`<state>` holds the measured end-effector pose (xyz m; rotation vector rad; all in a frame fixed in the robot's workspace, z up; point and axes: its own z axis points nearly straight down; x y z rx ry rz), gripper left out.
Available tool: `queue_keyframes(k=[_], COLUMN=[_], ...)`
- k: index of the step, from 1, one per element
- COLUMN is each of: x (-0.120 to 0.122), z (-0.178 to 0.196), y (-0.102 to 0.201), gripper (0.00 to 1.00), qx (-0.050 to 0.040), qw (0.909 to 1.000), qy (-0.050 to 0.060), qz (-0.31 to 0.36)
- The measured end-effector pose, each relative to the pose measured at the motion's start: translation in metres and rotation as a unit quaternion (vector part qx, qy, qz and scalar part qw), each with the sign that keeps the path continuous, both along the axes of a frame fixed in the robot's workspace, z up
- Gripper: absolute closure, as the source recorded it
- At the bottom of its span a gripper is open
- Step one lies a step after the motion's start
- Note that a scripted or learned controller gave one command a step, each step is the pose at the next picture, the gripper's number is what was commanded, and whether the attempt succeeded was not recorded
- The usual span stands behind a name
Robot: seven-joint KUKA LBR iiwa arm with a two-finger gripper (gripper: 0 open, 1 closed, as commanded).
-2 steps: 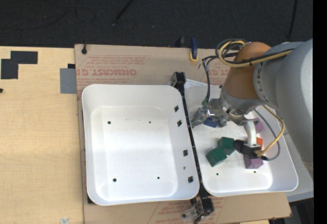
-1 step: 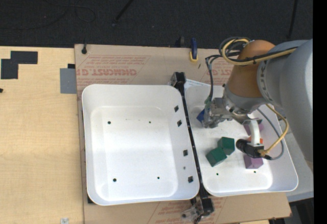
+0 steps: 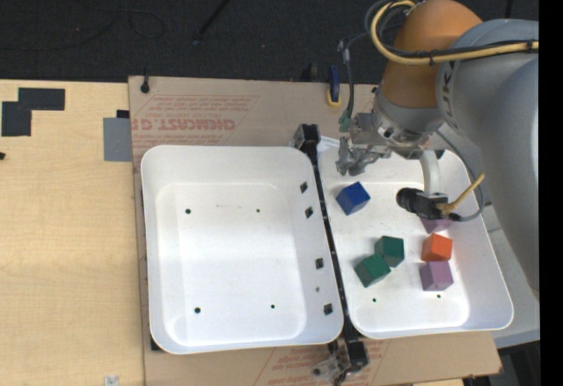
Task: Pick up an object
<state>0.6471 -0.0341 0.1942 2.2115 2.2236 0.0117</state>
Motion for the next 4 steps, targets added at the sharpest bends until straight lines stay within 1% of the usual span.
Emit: queue_keyframes(k=[1, 2, 3, 4], x=[-0.023, -0.003, -0.004, -0.008], z=[-0.007, -0.007, -0.004, -0.047], y=[0.043, 0.078, 0.122, 0.167], gripper=[1.0, 1.0, 1.0, 1.0], qx=[0.0, -0.0002, -0.0002, -0.0008], qw=[1.0, 1.0, 1.0, 1.0], qy=[0.007, 0.005, 0.006, 0.008], qz=[-0.001, -0.001, -0.001, -0.001])
